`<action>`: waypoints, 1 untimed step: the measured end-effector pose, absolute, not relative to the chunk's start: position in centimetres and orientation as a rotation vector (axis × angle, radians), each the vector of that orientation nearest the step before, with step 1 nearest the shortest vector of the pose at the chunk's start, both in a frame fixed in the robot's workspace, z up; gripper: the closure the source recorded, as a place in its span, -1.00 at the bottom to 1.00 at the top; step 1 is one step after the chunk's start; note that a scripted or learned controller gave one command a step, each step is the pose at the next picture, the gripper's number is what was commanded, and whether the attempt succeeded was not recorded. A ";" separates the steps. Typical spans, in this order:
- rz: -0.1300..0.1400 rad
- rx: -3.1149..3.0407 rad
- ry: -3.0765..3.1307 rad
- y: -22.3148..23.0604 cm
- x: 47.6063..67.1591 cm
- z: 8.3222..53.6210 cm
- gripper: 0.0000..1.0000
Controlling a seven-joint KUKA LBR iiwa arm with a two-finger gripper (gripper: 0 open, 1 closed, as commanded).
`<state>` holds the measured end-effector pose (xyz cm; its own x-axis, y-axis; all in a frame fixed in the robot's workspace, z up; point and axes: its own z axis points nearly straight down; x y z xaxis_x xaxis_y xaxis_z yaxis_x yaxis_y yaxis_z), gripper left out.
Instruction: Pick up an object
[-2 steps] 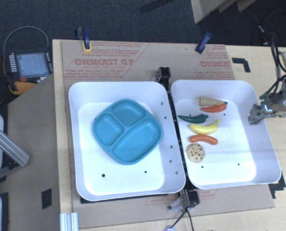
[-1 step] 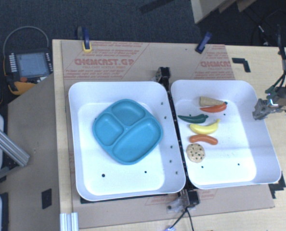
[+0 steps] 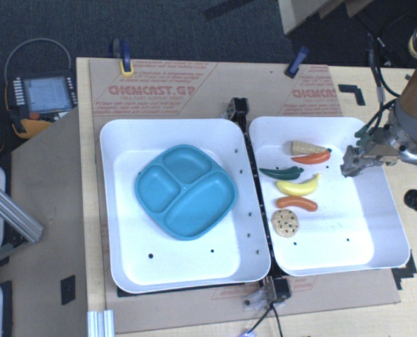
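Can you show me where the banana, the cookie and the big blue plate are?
banana (image 3: 299,185): camera view, middle of its yellow curve.
cookie (image 3: 285,222): camera view, center of its speckled top.
blue plate (image 3: 147,188): camera view, floor of its upper-left compartment.

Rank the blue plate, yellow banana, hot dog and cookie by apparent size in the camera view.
1. blue plate, by far the largest
2. yellow banana and hot dog, too alike to separate
3. cookie, smallest
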<state>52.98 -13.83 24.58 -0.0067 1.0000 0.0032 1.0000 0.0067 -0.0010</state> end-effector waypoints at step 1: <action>-0.001 -2.213 -2.225 -9.5 52.4 24.0 1.00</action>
<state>52.36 -9.53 24.00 -0.0052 1.0000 0.0028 1.0000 0.0052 -0.0019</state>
